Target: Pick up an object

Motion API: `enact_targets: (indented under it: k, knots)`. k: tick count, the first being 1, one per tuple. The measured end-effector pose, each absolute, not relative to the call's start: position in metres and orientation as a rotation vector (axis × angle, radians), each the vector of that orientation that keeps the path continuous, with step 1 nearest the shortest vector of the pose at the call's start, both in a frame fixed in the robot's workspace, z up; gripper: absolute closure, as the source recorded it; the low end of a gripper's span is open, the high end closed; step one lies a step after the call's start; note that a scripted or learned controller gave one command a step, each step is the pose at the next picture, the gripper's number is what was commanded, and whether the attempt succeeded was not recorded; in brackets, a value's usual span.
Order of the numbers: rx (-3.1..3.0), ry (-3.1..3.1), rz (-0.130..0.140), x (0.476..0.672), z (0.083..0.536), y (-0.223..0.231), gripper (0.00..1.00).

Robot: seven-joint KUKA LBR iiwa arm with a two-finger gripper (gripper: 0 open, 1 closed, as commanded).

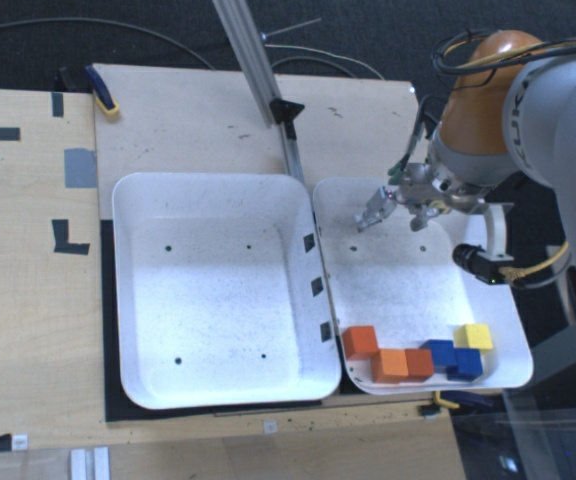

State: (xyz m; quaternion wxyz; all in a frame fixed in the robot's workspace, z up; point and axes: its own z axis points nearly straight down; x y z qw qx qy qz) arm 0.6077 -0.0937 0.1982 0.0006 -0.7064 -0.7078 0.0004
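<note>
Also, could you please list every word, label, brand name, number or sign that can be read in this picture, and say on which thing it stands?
No text can be read with certainty.
Arm: dark letters on the grey casing, cut off and blurred, not readable.
Bench: dark and grey tape marks, shapes only, no letters.
Blocks: plain colours, no print.
Bins: small dark squares on the dividing wall, nothing readable.

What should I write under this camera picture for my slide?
Robot gripper hovers over the right bin; colored blocks wait at its near edge.
</note>
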Motion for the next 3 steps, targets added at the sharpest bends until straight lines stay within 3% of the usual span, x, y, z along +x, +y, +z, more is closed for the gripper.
enact_targets:
  k: [1, 2, 3]
  knots:
    - [-2.215, -2.223, 0.004, 0.591, 0.191, -0.063, 0.00]
    - [-2.223, -2.214, 0.010, 0.575, 0.088, -0.134, 0.00]
    - [-2.225, -2.226, -0.001, 0.653, 0.093, -0.191, 0.00]
